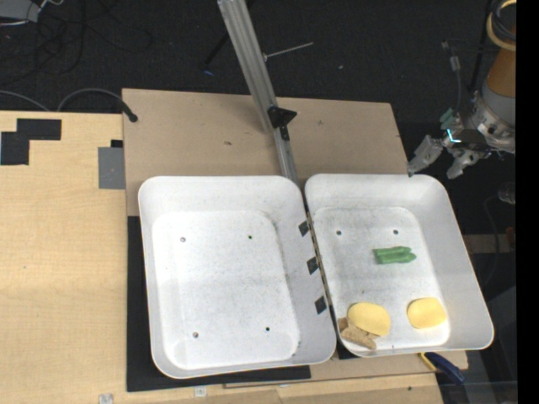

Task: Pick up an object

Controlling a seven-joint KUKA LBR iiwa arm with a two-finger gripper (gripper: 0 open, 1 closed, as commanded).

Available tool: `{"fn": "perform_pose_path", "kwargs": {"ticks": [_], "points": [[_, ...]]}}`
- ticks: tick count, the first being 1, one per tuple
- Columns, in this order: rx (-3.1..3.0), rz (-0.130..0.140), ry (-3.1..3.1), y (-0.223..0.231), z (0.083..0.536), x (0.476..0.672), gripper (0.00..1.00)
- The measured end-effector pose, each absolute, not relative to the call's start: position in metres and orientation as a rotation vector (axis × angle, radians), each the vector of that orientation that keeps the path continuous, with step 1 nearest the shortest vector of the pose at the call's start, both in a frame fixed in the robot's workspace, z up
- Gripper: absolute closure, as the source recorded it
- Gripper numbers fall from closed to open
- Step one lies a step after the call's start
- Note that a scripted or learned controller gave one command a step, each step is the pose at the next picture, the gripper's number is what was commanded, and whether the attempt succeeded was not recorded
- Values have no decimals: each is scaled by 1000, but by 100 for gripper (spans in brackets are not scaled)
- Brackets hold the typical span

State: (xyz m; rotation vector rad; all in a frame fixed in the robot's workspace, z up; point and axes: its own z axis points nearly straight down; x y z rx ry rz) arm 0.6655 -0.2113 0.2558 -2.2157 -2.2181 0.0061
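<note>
Hand (440, 156) at upper right, outside the right bin (455, 225), just past its far right corner, hovering over dark floor. Fingers spread wide, nothing between them. Orange band of arm (503, 72) above it. Right bin holds four things: green piece (394, 256) near the middle; two yellow rounded objects, one (369, 318) at the near left, other (427, 313) to its right, apart; tan scrap (360, 336) touching the left yellow one at the near rim. Left bin (160, 225) beside it on the surface (194, 133).
</note>
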Motion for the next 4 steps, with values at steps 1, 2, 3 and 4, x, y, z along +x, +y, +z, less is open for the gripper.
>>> {"fn": "perform_pose_path", "kwargs": {"ticks": [1, 2, 3, 4], "points": [[-2215, 3, -2224, -211, 259, 666, 0], [-2212, 5, -2224, -206, 215, 665, 0], [-2211, 5, -2223, -198, 165, 658, 0], [-2209, 6, -2226, -194, 121, 658, 0]]}}
